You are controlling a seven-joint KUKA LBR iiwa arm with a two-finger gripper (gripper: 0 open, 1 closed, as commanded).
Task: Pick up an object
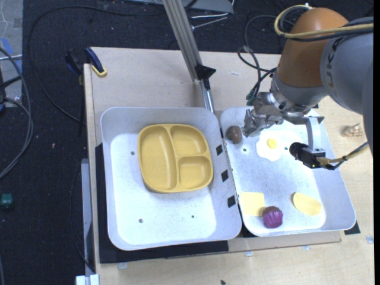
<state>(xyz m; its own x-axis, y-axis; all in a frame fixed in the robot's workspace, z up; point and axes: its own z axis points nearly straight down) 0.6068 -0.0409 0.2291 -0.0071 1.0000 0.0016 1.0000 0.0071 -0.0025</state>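
Observation:
My gripper (252, 127) hangs over the back left corner of the right bin (338, 190), just right of a small brown ball-like object (234, 134) near the bin's left wall. A fried-egg toy (272, 148) lies just below and right of the gripper. A yellow cheese-like square (251, 203), a purple grape-like object (272, 217) and a pale yellow oval piece (307, 203) lie near the bin's front. Nothing shows between the gripper's fingers.
The left bin (119, 177) holds a yellow divided tray (176, 157). A slanted metal pole (184, 34) crosses the bench behind the bins. Cables trail across the dark floor on the left and at the back.

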